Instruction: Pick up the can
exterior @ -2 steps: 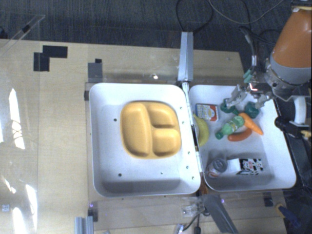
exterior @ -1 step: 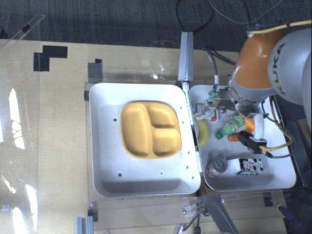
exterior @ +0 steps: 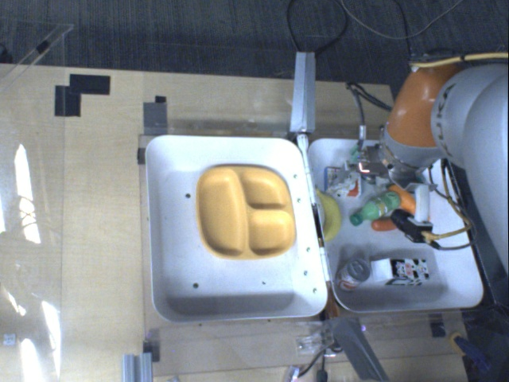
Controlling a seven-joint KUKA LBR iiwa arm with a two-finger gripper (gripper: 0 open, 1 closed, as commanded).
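**Approach Phase: Hand Over the Right Bin, Can Not Yet Grasped**

The arm (exterior: 469, 110) is reaching into the right bin (exterior: 461, 293) from the right. The hand (exterior: 362, 169) is hovering over the bin's far end, among small cluttered items; whether it is spread or pressed together cannot be told. The can (exterior: 355, 270) is lying in the near part of the same bin, just beside a small box (exterior: 407, 270), apart from the hand. The left bin (exterior: 171, 285) is carrying a yellow tray (exterior: 242, 211).

Judged step: positioning before the grasp. The next move is calling for travel toward the near end, then a descent centred on the can, clear of the box.
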